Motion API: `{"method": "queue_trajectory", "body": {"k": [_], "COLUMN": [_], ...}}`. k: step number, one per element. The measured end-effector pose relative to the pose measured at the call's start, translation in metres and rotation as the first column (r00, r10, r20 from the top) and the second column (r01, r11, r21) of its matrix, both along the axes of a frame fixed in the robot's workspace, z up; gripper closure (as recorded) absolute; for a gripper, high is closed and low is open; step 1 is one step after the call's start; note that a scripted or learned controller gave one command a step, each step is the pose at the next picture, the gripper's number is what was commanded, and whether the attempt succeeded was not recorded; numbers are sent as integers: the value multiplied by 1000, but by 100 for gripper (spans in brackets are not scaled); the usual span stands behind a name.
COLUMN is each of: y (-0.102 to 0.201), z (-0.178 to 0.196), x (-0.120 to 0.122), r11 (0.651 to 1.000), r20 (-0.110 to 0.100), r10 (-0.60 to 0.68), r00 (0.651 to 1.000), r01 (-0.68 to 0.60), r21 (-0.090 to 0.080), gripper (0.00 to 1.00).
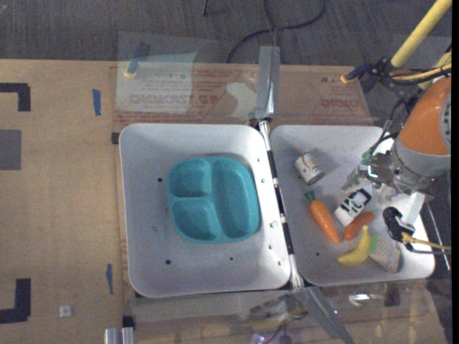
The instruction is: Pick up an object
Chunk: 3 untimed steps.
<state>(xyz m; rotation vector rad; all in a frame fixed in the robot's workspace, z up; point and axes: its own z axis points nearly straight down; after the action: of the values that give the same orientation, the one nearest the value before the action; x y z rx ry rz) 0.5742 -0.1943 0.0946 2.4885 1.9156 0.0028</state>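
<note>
The right bin (287,213) is crowded toward its near right: carrot (324,221), banana (357,251), a small white carton (353,205) and a can (309,168) lie close together. Its far left corner is open floor. In the left bin (136,213), a teal divided plate (214,198) fills the middle, with bare margins around it.

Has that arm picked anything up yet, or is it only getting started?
Nothing looks lifted yet. The orange toy carrot, yellow toy banana, small white can and black-and-white carton all lie in the right white bin. The grey arm's gripper is low beside the carton, so it seems to be approaching. Grasping and lifting remain. The teal divided tray sits in the left bin.
</note>
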Motion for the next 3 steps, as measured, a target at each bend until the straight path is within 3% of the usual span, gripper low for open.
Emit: {"method": "queue_trajectory", "body": {"k": [1,2,3], "y": [74,52,49], "z": [-4,-5,6], "x": [-51,-52,-52], "r11": [996,992,993], "r20": [8,11,14], "r10": [89,125,120], "r00": [996,992,993], "r01": [-89,-125,-120], "r21": [-2,0,-3], "gripper": [0,0,100]}}
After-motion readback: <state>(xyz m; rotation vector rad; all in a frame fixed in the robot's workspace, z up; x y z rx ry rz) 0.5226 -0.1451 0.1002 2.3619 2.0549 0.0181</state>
